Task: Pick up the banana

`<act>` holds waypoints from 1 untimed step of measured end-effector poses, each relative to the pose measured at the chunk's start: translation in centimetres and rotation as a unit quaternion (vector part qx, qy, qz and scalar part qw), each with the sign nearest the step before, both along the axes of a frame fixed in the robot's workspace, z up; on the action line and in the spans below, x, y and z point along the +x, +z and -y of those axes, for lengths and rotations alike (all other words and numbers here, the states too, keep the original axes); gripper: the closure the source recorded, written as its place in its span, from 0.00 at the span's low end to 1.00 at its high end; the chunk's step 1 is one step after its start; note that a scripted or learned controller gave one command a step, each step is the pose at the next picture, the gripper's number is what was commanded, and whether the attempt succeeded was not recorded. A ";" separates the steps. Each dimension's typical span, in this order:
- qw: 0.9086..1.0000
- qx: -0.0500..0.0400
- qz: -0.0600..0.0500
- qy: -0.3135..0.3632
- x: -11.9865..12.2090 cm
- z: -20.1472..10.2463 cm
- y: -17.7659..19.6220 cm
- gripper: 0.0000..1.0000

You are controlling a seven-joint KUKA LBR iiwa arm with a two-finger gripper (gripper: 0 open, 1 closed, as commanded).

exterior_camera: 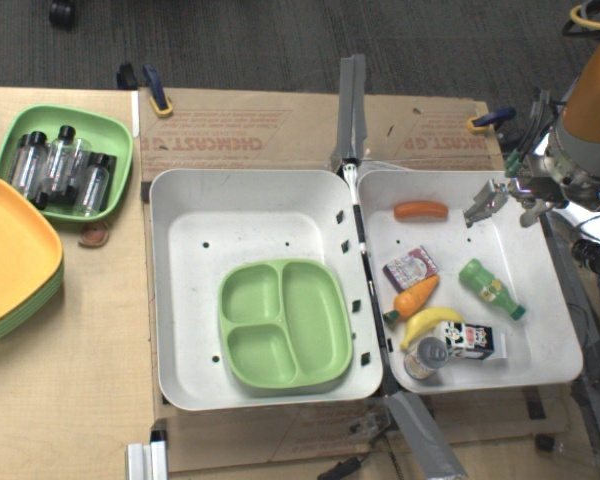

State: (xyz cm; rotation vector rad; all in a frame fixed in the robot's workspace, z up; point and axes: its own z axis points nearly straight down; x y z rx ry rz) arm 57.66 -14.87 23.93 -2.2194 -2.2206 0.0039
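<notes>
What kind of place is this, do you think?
Probably a robotics lab: two shallow white plastic bins on a cardboard-covered bench, toy food like a yellow plastic banana, and office chair casters on grey carpet.

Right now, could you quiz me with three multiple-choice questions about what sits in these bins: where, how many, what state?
1. Where does the banana lie?
A. right bin
B. left bin
C. cardboard

2. How many compartments has the green tray?
A. two
B. three
C. four

3. What is the gripper doing?
A. gripping the banana
B. lifting the tray
C. holding nothing, at the right bin's far edge

Answers: 1 A, it lies among the carrot and can. 2 B, three hollows show. 3 C, the open fingers have nothing between them.
</notes>
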 end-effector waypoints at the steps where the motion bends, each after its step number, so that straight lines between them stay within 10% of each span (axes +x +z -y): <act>1: 0.999 0.003 -0.001 -0.047 -0.5 6.9 -11.9 0.00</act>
